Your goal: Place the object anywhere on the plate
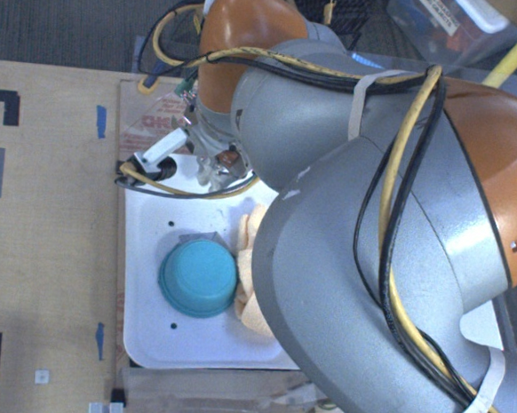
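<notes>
A teal round plate [199, 278] lies in the white bin [150, 228], toward its near side. A pale yellow object [248, 272] lies against the plate's right edge, and the arm hides part of it. My gripper [211, 171] hangs over the far edge of the bin, well apart from the plate and the yellow object. The wrist and its cables cover the gripper's tip, and I see nothing held in it.
The grey arm [388, 256] with orange bands covers the right half of the view and whatever lies under it. A black and yellow cable [145, 173] loops by the bin's far left corner. Wooden bench top [43, 229] with blue tape marks lies left of the bin.
</notes>
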Controlling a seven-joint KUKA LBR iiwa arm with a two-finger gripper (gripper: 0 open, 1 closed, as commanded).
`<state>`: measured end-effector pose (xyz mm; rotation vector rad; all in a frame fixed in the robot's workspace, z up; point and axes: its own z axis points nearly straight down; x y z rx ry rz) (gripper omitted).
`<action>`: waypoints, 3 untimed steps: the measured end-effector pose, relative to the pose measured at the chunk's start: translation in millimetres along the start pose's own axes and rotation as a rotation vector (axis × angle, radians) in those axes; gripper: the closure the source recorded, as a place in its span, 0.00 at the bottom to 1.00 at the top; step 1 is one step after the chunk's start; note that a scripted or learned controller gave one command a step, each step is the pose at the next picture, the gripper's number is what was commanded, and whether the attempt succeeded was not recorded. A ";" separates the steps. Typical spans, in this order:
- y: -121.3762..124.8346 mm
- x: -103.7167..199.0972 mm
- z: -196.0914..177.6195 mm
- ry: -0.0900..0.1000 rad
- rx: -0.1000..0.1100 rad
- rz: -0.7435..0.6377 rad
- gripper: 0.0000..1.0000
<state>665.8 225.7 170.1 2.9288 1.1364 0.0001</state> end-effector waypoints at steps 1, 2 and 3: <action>-9.7 -7.9 76.2 -0.001 0.002 0.040 1.00; 7.5 -16.6 -55.0 0.000 0.001 -0.001 1.00; 68.9 -71.1 27.7 -0.001 0.003 0.266 1.00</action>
